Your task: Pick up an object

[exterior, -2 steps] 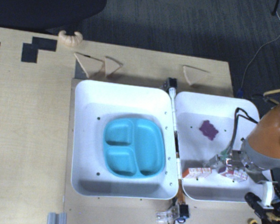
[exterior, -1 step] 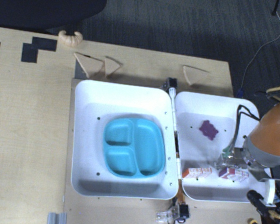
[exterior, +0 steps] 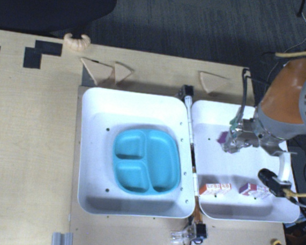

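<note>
sitting on a wooden bench (exterior: pixel 26 150), two white bins (exterior: pixel 92 140).

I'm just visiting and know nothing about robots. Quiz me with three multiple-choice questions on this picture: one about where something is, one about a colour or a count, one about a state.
1. Where does the divided tray lie?
A. in the left bin
B. in the right bin
C. on the bare bench

2. What colour is that tray?
A. red
B. blue
C. yellow

3. How do the two small red-and-white cartons stand in relation to the gripper?
A. both clamped in it
B. stacked on the tray
C. lying apart from it on the bin floor

Answers:
1 A: the tray sits on the floor of the left bin.
2 B: its whole surface is light blue.
3 C: one carton and the other carton lie near the front wall of the right bin, with the gripper farther back.
</note>
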Robot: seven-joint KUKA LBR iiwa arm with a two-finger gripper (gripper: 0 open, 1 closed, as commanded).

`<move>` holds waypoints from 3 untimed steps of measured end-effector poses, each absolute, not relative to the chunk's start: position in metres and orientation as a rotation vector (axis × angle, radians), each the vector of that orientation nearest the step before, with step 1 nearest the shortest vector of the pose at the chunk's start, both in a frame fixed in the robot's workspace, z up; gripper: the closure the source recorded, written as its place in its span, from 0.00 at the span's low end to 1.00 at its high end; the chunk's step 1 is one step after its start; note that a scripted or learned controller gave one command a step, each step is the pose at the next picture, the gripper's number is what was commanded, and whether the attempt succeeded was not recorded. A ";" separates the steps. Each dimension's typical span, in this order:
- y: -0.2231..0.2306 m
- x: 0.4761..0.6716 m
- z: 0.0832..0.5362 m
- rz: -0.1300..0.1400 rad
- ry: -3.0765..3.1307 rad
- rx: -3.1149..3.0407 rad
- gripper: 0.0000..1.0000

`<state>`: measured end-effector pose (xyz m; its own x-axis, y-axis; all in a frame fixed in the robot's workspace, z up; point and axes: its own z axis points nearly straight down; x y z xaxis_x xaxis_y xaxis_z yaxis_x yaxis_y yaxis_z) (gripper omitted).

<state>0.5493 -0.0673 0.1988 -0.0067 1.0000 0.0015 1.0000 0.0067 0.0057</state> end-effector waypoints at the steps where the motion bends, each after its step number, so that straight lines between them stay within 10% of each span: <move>1: -0.136 0.550 0.192 0.002 2.222 2.216 1.00; 2: -0.171 0.489 0.211 0.001 2.222 2.217 1.00; 3: -0.137 0.567 0.193 0.004 2.227 2.214 1.00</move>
